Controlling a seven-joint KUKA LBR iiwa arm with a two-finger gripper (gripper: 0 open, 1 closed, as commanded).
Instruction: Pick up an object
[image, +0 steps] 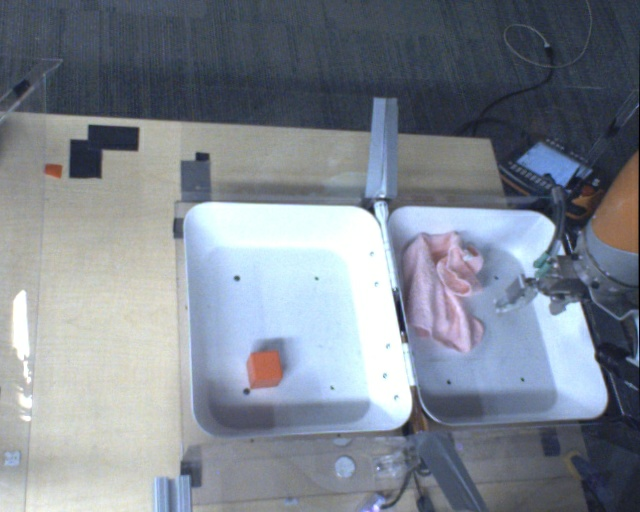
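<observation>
A crumpled pink cloth lies in the left half of the right bin. A small orange cube rests near the front of the left bin. My gripper hovers over the right bin, just to the right of the cloth and apart from it. Its fingers stand open with nothing between them. The arm's orange band sits at the view's right edge.
A metal divider post stands behind the seam between the two bins. Black blocks and a small orange piece lie on the bench at far left. A device with a screen and cables sit behind the right bin.
</observation>
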